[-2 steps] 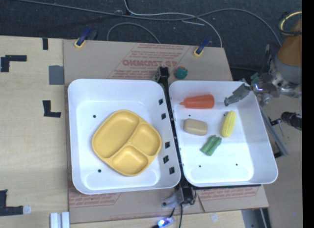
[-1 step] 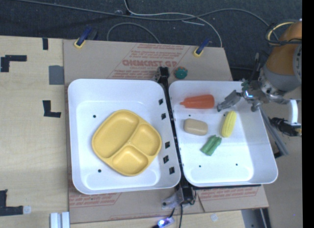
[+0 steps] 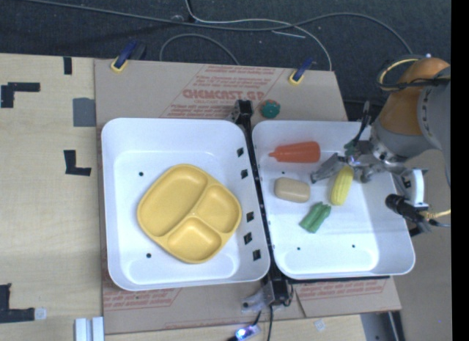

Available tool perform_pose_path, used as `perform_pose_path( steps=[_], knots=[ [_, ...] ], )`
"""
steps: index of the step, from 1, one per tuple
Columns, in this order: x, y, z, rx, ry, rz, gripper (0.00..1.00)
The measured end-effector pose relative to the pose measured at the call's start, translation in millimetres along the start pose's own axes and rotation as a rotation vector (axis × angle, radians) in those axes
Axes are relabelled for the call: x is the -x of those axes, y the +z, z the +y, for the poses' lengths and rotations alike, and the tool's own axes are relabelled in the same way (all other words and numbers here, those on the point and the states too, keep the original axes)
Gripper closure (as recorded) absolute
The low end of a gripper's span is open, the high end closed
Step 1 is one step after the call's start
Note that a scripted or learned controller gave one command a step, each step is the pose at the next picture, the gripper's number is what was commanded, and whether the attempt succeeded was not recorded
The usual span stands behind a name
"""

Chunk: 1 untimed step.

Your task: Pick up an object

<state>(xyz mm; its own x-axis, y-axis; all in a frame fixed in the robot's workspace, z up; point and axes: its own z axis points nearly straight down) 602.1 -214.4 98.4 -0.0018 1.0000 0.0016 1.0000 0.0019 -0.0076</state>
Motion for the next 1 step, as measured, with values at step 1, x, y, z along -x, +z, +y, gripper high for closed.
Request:
perform_pose_path(
  steps=[1],
  knots=[
    [-2.2,13.1,1.5,0.008,-0.002,-0.001,0.00]
  ],
)
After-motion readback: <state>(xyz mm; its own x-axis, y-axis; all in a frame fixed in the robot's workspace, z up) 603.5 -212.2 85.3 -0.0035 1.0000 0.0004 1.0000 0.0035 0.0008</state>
